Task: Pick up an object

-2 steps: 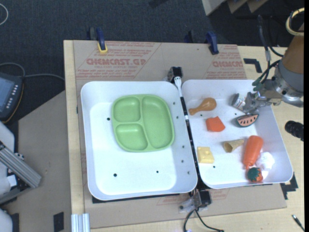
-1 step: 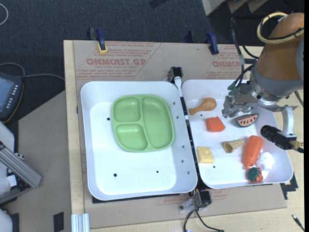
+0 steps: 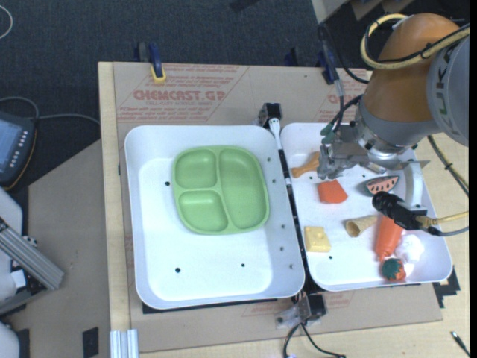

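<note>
The gripper (image 3: 328,168) hung low over the rear of the right bin (image 3: 436,268), just above an orange-red block (image 3: 332,192), with an orange piece (image 3: 304,170) just to its left; whether its fingers were spread or closed could not be told. The same bin held a pale yellow cheese-like wedge (image 3: 317,239), what appeared to be a small cone (image 3: 359,226), a watermelon slice (image 3: 381,183) and a toy carrot (image 3: 387,237). The left bin (image 3: 149,274) held 1 green divided plate (image 3: 220,189) with 3 compartments.

You see the gripper (image 3: 329,171) low in the right bin (image 3: 440,263), just above an orange block (image 3: 332,192). It may be touching; the angle hides it. A green divided plate (image 3: 221,189) lies in the left bin (image 3: 149,222).
</note>
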Controlling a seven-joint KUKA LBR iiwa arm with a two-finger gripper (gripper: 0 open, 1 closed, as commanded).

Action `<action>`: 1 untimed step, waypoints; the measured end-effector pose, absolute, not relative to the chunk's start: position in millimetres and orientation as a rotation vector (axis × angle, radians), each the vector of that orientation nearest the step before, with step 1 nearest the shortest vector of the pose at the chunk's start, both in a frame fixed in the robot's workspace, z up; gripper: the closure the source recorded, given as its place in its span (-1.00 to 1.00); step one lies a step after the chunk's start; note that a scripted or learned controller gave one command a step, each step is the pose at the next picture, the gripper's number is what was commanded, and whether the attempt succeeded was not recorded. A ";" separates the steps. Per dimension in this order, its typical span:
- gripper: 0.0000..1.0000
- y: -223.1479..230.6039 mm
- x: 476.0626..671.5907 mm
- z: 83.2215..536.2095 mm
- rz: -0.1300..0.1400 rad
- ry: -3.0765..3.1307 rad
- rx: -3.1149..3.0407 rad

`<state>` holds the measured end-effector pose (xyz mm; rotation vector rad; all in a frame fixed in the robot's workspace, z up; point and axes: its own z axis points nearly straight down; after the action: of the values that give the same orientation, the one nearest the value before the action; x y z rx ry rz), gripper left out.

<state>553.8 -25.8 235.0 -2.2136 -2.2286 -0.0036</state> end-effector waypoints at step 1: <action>1.00 -24.1 559.1 231.1 -0.001 -2.223 -2.220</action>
<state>559.1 -24.1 231.1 -2.2205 -2.2233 -0.0007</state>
